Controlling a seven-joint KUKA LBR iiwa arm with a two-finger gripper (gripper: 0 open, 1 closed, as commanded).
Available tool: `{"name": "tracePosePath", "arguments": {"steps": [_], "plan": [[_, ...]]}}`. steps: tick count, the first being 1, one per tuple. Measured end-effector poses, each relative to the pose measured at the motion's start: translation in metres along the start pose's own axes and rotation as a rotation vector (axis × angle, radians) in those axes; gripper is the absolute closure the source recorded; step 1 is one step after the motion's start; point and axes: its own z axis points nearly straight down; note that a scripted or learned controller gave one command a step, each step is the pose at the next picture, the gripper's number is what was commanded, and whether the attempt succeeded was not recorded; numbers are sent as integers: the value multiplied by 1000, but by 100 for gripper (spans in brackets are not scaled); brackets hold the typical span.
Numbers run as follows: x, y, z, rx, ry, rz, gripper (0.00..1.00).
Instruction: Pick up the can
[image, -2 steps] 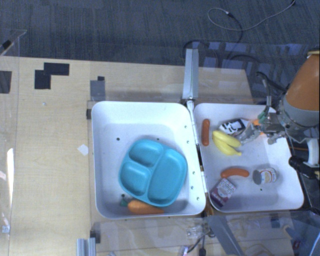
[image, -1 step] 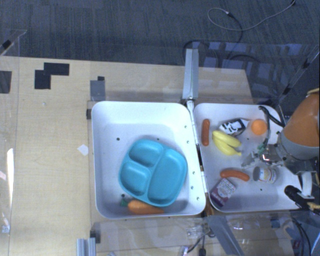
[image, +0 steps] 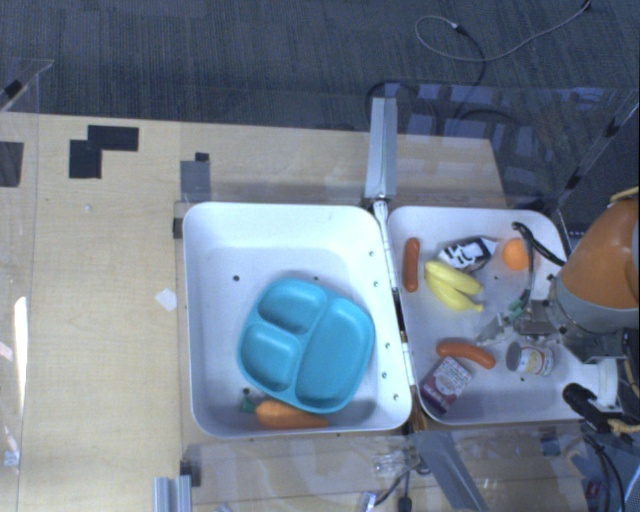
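A small can (image: 530, 358) with a pale label and a silvery end lies in the right bin (image: 470, 410), near its right side. My gripper (image: 505, 320) hangs just up and left of the can, over the bin floor between the bananas and a sausage. Its thin fingers look spread, and nothing sits between them. The grey arm with its orange band (image: 600, 270) comes in from the right and stands over the bin's right rim.
The right bin also holds a dark red packet (image: 447, 383), two sausages (image: 466, 352) (image: 411, 264), bananas (image: 452, 283), a black-and-white object (image: 468, 252) and an orange (image: 515, 255). The left bin (image: 220, 300) holds a blue divided plate (image: 305, 345) and a carrot (image: 288, 416).
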Motion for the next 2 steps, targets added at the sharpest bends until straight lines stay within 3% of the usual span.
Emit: {"name": "tracePosePath", "arguments": {"steps": [1, 2], "plan": [[2, 2, -10, -1, 4, -4, 100], [2, 2, -10, -1, 4, -4, 0]]}}
